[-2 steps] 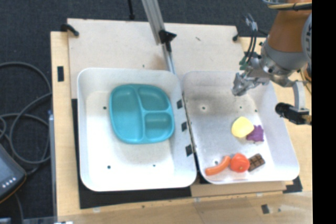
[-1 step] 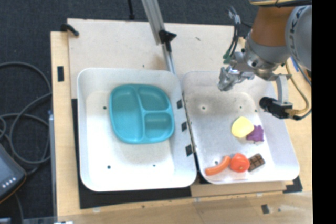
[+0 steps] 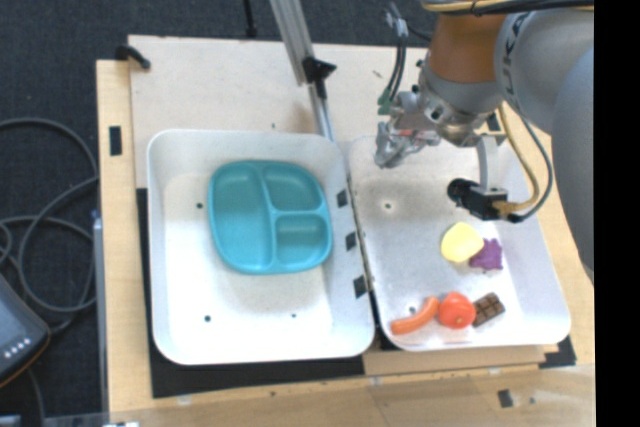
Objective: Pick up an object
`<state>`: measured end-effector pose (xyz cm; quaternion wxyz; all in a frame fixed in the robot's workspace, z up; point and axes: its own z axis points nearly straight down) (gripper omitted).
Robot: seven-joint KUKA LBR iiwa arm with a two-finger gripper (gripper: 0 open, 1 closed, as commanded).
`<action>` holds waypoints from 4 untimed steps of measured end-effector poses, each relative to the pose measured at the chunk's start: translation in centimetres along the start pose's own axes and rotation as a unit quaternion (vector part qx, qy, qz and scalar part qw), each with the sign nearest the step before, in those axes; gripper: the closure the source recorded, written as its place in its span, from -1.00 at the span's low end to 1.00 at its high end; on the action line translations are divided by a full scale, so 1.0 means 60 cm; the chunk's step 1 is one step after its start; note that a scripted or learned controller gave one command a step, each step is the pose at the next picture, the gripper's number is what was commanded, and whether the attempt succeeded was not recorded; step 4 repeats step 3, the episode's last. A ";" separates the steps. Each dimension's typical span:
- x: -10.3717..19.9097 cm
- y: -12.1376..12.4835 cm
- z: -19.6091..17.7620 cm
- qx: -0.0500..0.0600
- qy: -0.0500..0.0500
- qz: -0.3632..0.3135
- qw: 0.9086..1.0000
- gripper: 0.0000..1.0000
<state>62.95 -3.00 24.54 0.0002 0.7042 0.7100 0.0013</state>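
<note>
Step in hand, as I read it: approach, no grasp yet. The gripper (image 3: 393,151) sits at the upper left of the right bin (image 3: 400,215), over bare floor near the wall it shares with the left bin (image 3: 180,315).

Candidate objects all lie toward the lower right of the frame, well apart from the gripper:
- yellow piece (image 3: 461,242), touching the purple piece (image 3: 488,256)
- orange carrot-shaped piece (image 3: 415,315), just beside the red round piece (image 3: 456,311)
- brown block (image 3: 487,308), next to the red one

The left bin carries a teal divided plate (image 3: 270,216).

Next move calls for travel toward the lower right and a descent on one item. The yellow one looks the easiest; the cluster at the bottom rim risks a double contact.

Fingers: too small and dark to read, so I cannot tell if they are spread or pressed together. Nothing visible between them, and whether they touch the bin floor is unclear.
</note>
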 end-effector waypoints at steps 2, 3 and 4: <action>0.177 0.047 0.030 0.000 0.000 0.000 1.000 1.00; 0.171 0.047 0.029 0.001 -0.002 0.002 1.000 -1.00; 0.171 0.047 0.029 0.001 -0.002 0.002 1.000 -1.00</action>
